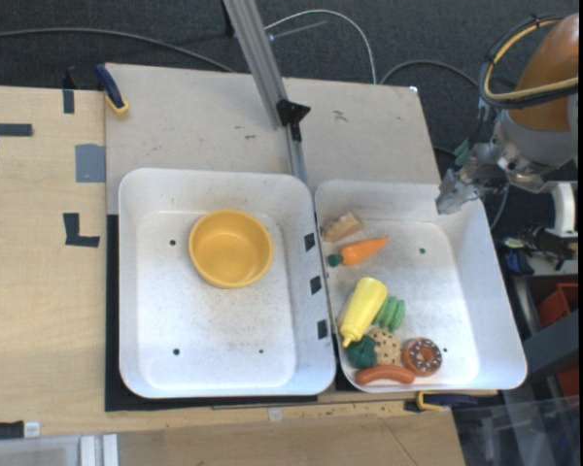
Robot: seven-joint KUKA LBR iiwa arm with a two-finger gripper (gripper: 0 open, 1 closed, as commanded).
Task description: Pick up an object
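Observation:
The right bin (466, 289) holds several toy foods: a tan bread piece (341, 227), an orange carrot (362, 250), a yellow corn cob (362, 309), a green piece (393, 313), a cookie (382, 345), a chocolate donut (423, 355) and a red sausage (385, 376). A yellow bowl (231, 248) sits in the left bin (155, 289). My gripper (452, 196) hangs over the right bin's far right corner, well away from the foods, with nothing seen in it.
A slanted grey metal rod (262, 56) with a black clamp crosses the bench above the bins. Cables run along the dark floor behind. A blue and yellow clamp (111, 89) sits at the bench's top left corner.

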